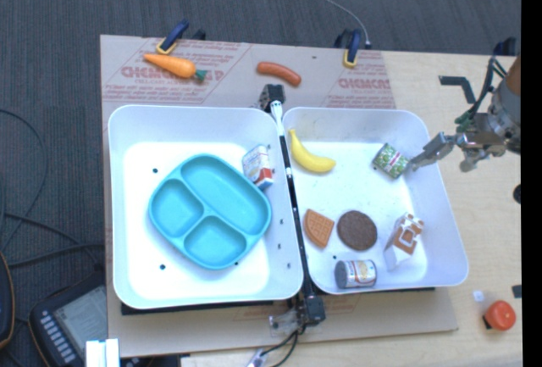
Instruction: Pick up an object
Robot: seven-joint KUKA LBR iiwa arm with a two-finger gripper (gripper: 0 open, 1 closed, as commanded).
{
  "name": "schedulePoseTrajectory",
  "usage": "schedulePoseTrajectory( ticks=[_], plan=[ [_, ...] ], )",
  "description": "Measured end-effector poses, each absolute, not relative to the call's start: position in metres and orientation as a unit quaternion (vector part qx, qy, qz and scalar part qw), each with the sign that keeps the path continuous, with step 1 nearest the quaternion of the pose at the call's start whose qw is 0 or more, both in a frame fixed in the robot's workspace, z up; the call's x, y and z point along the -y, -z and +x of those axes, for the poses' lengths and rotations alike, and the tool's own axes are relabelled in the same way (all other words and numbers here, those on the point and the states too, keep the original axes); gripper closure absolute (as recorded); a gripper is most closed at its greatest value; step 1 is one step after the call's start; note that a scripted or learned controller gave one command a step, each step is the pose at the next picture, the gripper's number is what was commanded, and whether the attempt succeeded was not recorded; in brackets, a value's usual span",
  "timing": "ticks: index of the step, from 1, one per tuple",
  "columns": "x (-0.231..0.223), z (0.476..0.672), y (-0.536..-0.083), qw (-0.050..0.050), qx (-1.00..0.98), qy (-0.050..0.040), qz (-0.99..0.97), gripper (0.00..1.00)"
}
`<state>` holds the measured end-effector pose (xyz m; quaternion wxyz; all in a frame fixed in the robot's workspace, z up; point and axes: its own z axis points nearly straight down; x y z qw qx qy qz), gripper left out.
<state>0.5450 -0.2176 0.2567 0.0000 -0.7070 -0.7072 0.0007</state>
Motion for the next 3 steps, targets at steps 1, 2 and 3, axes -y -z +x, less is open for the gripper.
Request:
schedulePoseTrajectory(
  ticks=[1, 2, 3],
  plan=[
    [0.216, 0.5196, -0.0974, 0.004, 0.71, 0.0048, -0.704, 0.0],
    [0.2194, 0.5184, -0.1067, 0.001, 0.709, 0.002, -0.705, 1.0],
    [0.2161, 0.5189, -0.1063, 0.004, 0.71, 0.0035, -0.704, 0.0]
  ],
)
